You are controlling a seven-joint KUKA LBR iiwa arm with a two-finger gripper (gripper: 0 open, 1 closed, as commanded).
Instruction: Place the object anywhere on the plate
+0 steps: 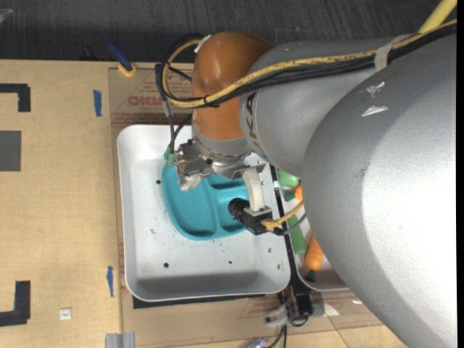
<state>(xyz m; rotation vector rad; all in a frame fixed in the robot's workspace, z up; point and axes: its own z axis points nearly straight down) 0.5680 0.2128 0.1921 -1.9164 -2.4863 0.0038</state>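
In the left bin (145, 216), plate (196, 212) lies lengthwise

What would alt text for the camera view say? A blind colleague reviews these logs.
A grey arm with an orange band reaches in from the right, its gripper low over a teal plate in the left white bin. Orange and green objects peek out beside the arm in the right bin.

The plate (194, 212) looks like smooth teal plastic with a slight gloss. The white bin (145, 216) is smooth, faintly shiny plastic, speckled dark. The tabletop (51, 216) is matt brown cardboard
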